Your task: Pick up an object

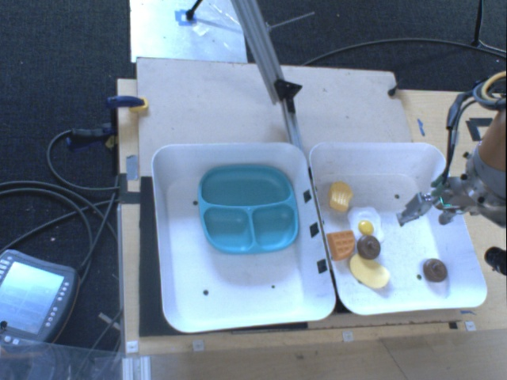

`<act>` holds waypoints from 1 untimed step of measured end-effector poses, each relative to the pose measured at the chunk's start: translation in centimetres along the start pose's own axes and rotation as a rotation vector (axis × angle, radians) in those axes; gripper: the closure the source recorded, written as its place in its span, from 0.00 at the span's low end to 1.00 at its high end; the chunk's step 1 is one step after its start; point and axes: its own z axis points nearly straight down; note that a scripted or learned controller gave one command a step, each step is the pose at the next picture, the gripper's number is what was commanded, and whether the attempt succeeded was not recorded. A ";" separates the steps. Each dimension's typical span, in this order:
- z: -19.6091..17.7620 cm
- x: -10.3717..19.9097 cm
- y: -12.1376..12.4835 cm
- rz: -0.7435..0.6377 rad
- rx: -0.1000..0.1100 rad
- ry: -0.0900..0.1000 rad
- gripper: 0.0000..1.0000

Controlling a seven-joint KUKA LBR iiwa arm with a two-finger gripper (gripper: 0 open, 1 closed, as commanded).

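Objects for picking lie in the right bin (396, 165): a yellow cup-like piece (341, 195), a fried-egg toy (366, 226), an orange block (341, 244), a brown round piece (368, 248) touching a yellow oval piece (370, 272), and another brown round piece (434, 270) lying apart near the bin's right wall. Above the right side of this bin hangs the pincer (428, 210), its fingers apart with nothing between them. On the surface (206, 101) the left bin (178, 236) holds a blue divided tray (248, 208).
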 end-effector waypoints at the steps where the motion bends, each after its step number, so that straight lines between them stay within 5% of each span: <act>1: 0.0 0.0 0.0 0.002 -0.001 0.000 0.00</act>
